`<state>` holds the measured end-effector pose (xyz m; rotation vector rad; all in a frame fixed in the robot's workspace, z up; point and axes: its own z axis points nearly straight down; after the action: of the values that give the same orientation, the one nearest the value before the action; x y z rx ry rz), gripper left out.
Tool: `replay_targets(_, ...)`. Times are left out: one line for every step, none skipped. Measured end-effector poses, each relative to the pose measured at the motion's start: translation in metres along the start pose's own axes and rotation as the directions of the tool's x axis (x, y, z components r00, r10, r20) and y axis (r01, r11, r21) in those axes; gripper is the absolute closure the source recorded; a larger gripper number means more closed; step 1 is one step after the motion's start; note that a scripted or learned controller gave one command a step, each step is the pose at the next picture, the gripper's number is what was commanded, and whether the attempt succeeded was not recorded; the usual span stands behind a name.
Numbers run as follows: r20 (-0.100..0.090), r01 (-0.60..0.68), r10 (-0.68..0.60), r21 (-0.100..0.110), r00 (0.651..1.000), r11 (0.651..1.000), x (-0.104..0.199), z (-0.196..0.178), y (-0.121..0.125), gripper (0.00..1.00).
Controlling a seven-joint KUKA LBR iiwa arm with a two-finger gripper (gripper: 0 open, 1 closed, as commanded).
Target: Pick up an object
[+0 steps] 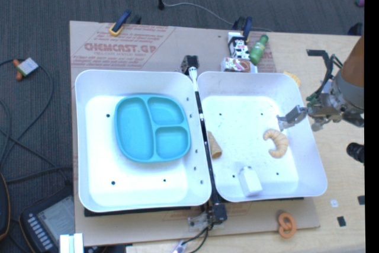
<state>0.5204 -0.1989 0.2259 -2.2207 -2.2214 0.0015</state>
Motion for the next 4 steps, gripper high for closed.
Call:
replay_targets(-0.007, 0.004, -0.005, -0.004, 1.000, 1.000, -0.008, 0.130, 0.052, 0.00)
replay_targets(-0.002, 0.004, -0.004, -0.003, 1.000, 1.000, -0.010, 0.121, 0.051, 1.00)
replay_targets(-0.001, 0.001, -0.001, 0.000, 1.000, 1.000, -0.018, 0.121, 0.045, 1.00)
replay_targets(-0.007, 0.003, -0.003, -0.001, 1.000, 1.000, -0.014, 0.122, 0.046, 0.00)
